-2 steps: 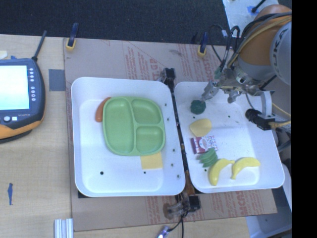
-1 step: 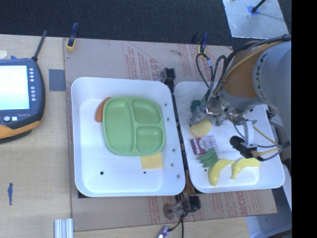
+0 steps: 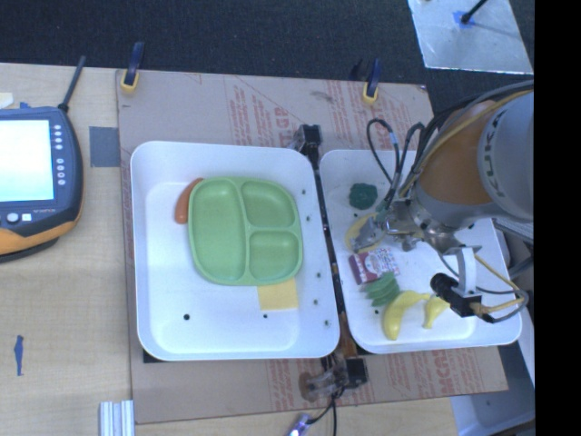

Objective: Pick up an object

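Cardboard is covering the table (image 3: 54, 334) under two white bins, and a pendant (image 3: 32, 175) is lying at far left. Inside the left bin (image 3: 159, 243) a green tray (image 3: 245, 230) is sitting over an orange item (image 3: 182, 203) and beside a yellow square (image 3: 279, 296). Over the right bin (image 3: 490, 334) the arm (image 3: 472, 166) is hanging with its gripper (image 3: 377, 230) low by a red packet (image 3: 372, 264), a green lump (image 3: 363, 193), a green piece (image 3: 381, 289) and bananas (image 3: 404, 312); whether anything is being held between them I cannot tell.

Bright even overhead light, white bins (image 3: 150, 243) near blown out — soft shadows, slightly soft focus, low res
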Available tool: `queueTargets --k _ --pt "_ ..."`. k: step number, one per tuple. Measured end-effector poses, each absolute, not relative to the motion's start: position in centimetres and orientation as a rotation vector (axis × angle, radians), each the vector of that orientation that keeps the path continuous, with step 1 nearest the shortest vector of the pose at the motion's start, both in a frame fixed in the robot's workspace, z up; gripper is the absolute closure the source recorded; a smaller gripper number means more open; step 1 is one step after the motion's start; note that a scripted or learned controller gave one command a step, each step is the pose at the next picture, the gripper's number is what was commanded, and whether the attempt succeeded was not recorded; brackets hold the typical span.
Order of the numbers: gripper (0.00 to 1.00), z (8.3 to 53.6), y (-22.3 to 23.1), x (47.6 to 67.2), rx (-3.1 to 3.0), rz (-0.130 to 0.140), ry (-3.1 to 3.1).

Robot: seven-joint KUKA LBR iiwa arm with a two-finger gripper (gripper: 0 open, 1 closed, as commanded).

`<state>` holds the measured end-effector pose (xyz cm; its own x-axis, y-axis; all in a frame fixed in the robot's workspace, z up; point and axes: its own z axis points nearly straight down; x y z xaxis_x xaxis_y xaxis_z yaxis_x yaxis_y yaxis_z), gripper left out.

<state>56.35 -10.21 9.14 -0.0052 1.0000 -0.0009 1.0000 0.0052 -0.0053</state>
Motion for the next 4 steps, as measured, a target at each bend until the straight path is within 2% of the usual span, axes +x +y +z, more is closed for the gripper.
queueTargets --k 1,2,3,4 --pt "0.0 9.2 -9.7 64.8 -2.217 0.002 -2.223" --pt "0.0 9.5 -9.3 65.6 -2.217 0.001 -2.225" --pt "1.0 10.5 -9.3 65.7 -2.214 0.003 -2.227" --pt "1.0 19.3 -4.4 62.7 -2.215 0.001 -2.225"
